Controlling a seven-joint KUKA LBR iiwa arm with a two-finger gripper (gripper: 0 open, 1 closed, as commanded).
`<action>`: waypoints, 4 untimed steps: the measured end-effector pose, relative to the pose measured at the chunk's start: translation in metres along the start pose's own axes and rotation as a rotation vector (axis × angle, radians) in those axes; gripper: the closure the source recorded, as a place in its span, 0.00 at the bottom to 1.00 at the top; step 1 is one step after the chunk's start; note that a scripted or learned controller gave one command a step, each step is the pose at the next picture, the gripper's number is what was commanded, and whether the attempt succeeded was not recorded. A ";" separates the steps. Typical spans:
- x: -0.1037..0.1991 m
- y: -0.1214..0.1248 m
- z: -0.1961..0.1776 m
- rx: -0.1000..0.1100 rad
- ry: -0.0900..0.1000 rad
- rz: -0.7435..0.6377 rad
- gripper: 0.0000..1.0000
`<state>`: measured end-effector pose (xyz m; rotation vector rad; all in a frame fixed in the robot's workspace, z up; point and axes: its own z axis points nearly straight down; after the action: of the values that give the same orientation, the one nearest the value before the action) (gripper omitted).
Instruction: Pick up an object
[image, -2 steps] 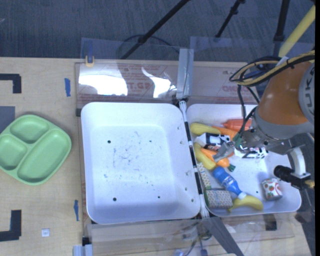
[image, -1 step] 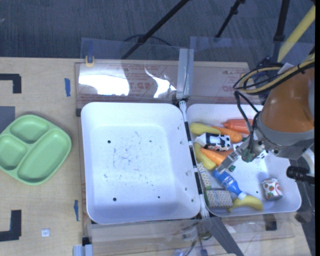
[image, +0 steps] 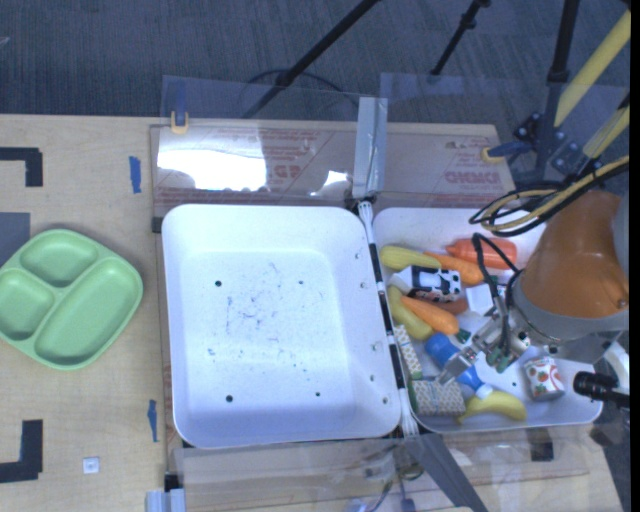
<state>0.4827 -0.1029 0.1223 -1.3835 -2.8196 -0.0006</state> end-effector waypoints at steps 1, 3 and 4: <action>-0.030 0.019 0.035 -0.006 -0.011 -0.122 0.00; -0.057 0.081 -0.058 -0.002 -0.004 -0.115 1.00; -0.057 0.083 -0.068 -0.006 -0.009 -0.117 1.00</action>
<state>0.5835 -0.0976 0.1906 -1.2199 -2.9052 -0.0029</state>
